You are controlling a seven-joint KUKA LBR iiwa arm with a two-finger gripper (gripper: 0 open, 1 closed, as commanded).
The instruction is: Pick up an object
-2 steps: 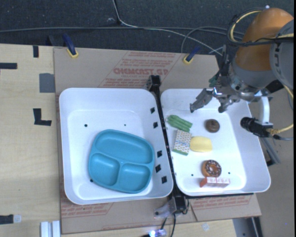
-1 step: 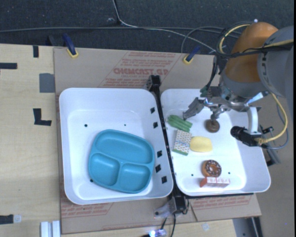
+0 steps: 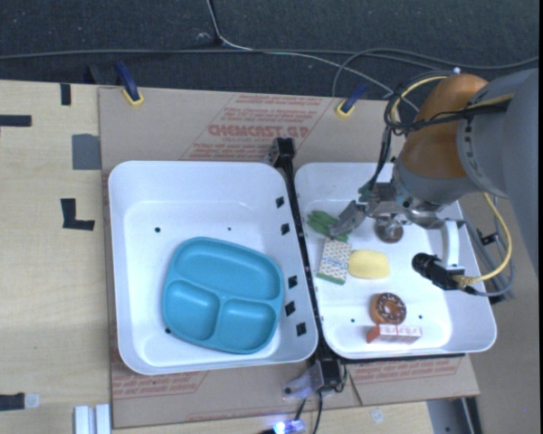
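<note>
My gripper hangs low over the upper part of the right bin, open, with bare white floor between its fingers. One finger ends right beside a small green object. Just below the gripper lie a yellow lemon-shaped object and a green-and-white patterned packet. Nearer the front edge sit a chocolate donut and a red-and-white flat packet. None of them is between the fingers.
The left bin holds a blue divided plate. A black divider with clips runs between the bins. A black fitting with cables sticks out at the arm's lower side over the right bin.
</note>
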